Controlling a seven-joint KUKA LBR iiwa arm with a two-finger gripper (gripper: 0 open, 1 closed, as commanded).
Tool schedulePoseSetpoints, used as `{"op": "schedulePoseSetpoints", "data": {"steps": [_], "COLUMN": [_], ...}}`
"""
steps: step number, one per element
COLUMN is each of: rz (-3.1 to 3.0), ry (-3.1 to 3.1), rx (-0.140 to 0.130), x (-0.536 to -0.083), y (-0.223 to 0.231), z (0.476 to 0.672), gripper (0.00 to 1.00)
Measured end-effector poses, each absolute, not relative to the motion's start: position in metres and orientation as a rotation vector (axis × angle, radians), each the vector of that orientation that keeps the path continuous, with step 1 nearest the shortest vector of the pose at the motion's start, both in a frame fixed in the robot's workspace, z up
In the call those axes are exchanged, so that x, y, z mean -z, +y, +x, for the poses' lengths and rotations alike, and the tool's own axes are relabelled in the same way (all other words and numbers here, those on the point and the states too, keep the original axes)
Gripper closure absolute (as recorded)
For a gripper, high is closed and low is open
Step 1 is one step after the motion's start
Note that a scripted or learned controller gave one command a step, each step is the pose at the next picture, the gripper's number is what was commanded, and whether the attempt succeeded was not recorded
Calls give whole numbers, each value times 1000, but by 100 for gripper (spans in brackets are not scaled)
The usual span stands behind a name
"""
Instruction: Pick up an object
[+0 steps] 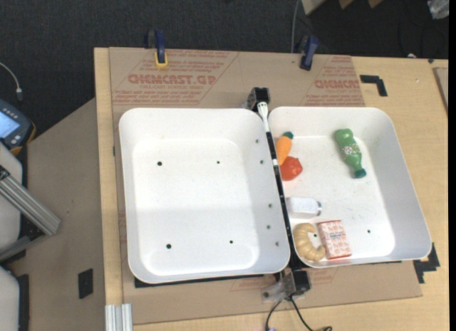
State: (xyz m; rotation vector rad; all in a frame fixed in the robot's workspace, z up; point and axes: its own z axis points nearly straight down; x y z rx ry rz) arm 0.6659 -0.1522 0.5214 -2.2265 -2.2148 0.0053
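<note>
Since every toy lies in the right half of the picture, the big tabletop (pixel 214 73) and the left bin (pixel 128 180) give no trouble, but the right bin (pixel 406 180) might. Its green bottle (pixel 350 153) lies alone at upper right with room all around, so it looks easiest. The pink box (pixel 333 240) touches the bread roll (pixel 308 242) by the bottom rim; a grab could bump the wall. The carrot (pixel 284 147) and red piece (pixel 291 170) hug the middle wall. The small white packet (pixel 303 206) might slip. I cannot tell if the claw is released or clenched.
</note>
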Motion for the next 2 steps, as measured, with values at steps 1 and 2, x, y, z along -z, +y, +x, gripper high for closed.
{"op": "schedulePoseSetpoints", "data": {"steps": [1,2], "rz": [-2226,-2205], "ry": [-2226,-2229], "rx": [2,-2], "x": [-535,-493], "y": [-149,-43], "z": [667,652], "gripper": [100,100]}}
